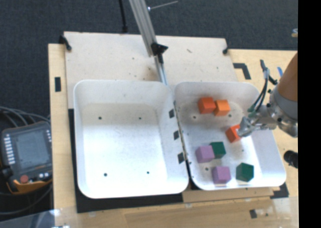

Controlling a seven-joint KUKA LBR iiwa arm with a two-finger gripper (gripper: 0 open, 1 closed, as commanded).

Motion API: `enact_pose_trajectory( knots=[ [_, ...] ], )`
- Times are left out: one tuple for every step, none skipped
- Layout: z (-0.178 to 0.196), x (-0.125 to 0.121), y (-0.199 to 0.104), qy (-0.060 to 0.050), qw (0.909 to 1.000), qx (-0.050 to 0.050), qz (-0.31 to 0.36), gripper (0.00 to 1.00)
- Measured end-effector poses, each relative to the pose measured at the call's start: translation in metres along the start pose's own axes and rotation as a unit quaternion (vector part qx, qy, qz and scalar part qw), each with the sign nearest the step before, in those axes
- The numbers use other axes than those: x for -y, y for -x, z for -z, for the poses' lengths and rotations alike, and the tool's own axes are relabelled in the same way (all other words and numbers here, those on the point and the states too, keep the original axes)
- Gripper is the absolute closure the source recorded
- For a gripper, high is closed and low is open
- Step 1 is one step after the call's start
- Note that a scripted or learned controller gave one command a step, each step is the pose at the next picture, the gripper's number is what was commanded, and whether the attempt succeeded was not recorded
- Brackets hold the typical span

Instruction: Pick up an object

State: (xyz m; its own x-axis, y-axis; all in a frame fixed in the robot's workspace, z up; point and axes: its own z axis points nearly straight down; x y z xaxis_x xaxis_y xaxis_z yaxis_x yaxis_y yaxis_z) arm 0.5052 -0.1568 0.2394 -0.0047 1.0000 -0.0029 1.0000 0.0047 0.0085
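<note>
The gripper point(244, 127) sits against a small orange block point(232, 133) near the right bin's point(266, 167) right wall, its jaws' state impossible to tell, so an off-centre closure might nudge the block aside rather than lift it.

Matt white plastic bins point(125, 182)

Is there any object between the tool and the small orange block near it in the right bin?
Nothing visible stands between them. The tool sits directly against the small orange block in the right white bin; the other blocks lie apart.
</note>
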Motion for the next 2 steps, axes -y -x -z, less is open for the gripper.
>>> enact_pose_trajectory(
  knots=[
    [0.044,-0.002,0.001,-0.001,1.0,0.0,0.0,1.0],
    [0.028,-0.013,-0.051,-0.004,1.0,-0.002,0.001,1.0]
  ],
)
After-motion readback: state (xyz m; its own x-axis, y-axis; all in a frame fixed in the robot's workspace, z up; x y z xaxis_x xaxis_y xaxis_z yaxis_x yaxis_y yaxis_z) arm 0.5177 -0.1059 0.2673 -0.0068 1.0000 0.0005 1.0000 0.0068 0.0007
